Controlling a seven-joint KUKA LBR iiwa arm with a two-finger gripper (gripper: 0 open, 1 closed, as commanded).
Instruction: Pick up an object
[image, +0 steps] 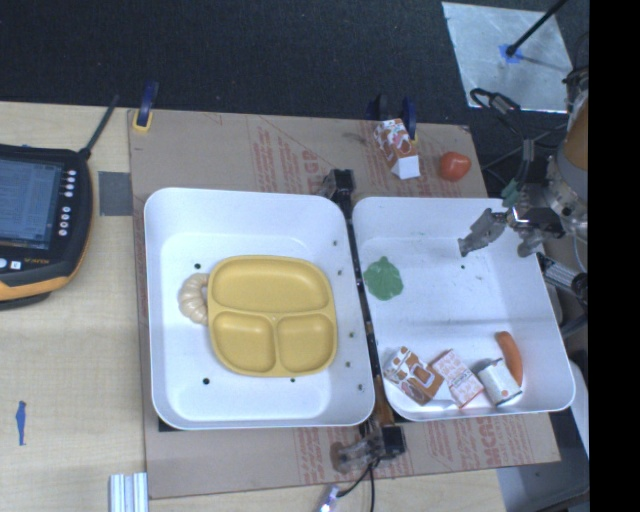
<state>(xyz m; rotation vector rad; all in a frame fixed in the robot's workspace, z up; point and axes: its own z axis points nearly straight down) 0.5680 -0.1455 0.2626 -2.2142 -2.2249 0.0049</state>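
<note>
I see the hand (497, 232) over the far right part of the right white plastic bin (440, 300), fingers spread wide, holding nothing. In this bin, the flat green leaf-like piece (383, 279) lies by its left wall. The orange carrot-shaped toy (510, 357) and small printed cartons (432, 377) lie at its near edge.

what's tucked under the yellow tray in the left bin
A tan, bread-like item pokes out from beneath the yellow tray's left edge. The rest of it is covered, as is whatever else lies underneath.
</note>
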